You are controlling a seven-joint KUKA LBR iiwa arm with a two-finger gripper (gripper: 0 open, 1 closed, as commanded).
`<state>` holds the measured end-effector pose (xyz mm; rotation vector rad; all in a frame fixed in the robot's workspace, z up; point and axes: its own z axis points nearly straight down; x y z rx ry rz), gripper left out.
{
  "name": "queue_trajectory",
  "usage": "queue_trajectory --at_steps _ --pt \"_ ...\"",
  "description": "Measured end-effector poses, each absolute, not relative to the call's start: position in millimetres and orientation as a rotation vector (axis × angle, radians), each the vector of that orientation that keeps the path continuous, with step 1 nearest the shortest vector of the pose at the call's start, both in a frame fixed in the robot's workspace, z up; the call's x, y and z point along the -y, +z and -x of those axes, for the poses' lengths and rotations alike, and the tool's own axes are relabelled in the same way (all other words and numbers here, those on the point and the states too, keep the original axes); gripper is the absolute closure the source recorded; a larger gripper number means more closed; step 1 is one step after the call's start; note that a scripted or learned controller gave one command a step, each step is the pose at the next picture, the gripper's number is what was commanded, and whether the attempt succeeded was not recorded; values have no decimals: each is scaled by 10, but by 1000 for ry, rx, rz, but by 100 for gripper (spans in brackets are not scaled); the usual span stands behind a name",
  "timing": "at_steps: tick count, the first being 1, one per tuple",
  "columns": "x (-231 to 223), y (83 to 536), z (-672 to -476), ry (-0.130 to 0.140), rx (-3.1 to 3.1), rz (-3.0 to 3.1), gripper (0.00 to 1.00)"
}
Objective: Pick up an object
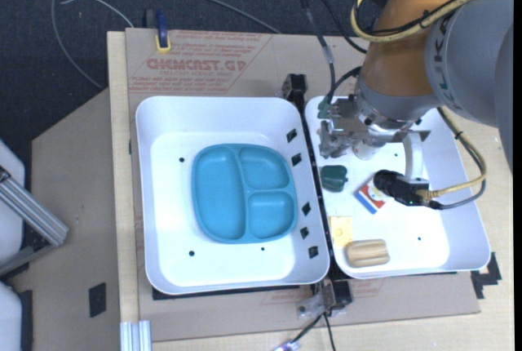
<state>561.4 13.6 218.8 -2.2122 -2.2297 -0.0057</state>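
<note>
Two white bins (155, 178): one blue tray (243, 192), four small items.

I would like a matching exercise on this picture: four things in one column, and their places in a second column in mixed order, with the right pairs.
Things:
1. blue divided plate
2. dark green object
3. tan block
4. end effector

Places:
A. right bin, near front edge
B. left bin, middle
C. over the right bin's rear left part
D. right bin, by its left wall

Pairs: 1-B, 2-D, 3-A, 4-C
</note>
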Motion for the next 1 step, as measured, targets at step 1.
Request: queue_trajectory --at_steps 1 --pt "-627 2308 -5772 -6 2229 2215 100"
